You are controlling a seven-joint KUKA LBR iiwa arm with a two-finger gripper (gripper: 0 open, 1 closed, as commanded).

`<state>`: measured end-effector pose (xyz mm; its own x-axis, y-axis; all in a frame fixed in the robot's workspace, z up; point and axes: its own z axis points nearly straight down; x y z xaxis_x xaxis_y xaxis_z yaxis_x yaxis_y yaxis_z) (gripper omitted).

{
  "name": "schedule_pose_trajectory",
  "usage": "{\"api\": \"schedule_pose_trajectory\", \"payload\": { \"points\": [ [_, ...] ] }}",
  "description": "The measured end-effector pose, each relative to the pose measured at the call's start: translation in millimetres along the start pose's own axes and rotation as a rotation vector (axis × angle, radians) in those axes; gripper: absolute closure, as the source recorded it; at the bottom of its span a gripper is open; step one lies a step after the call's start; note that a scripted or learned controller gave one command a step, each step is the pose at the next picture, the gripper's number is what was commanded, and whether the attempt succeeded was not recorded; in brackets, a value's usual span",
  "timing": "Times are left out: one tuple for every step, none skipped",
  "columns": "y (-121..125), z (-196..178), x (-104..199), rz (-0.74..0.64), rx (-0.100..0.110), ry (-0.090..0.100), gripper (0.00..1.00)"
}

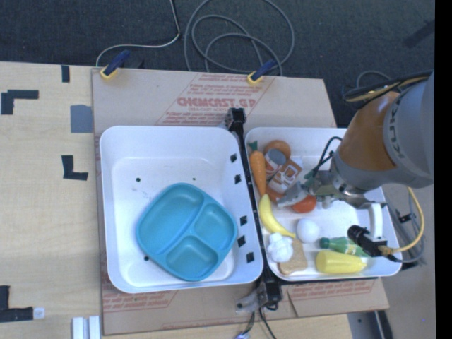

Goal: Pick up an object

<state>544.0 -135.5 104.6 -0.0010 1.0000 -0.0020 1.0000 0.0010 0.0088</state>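
The right bin (321, 136) holds several toy foods. An orange carrot (258, 171) lies along its left wall, with a yellow banana (270, 217) below it. A printed packet (282, 174) and a brown round piece (275, 149) sit near the top. A red tomato-like piece (305, 205) lies mid-bin. My gripper (291, 195) reaches in from the right, low over the bin, its tip between the packet and the red piece. Nothing is seen held. A white ball (308, 229), a white garlic-like lump (280, 246), a bread slice (295, 260), a green bottle (337, 244) and a yellow piece (340, 262) lie lower down.
The left bin (120, 154) holds a blue divided plate (186, 230). A black divider with clips (244, 182) runs between the bins. The arm's grey and orange body (381, 143) overhangs the right bin's far side. A yellow cable (402, 249) loops at the lower right.
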Motion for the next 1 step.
{"api": "schedule_pose_trajectory", "payload": {
  "points": [
    [34.5, 17.3, 35.0, 0.003, -0.003, -0.013, 0.00]
  ]
}}
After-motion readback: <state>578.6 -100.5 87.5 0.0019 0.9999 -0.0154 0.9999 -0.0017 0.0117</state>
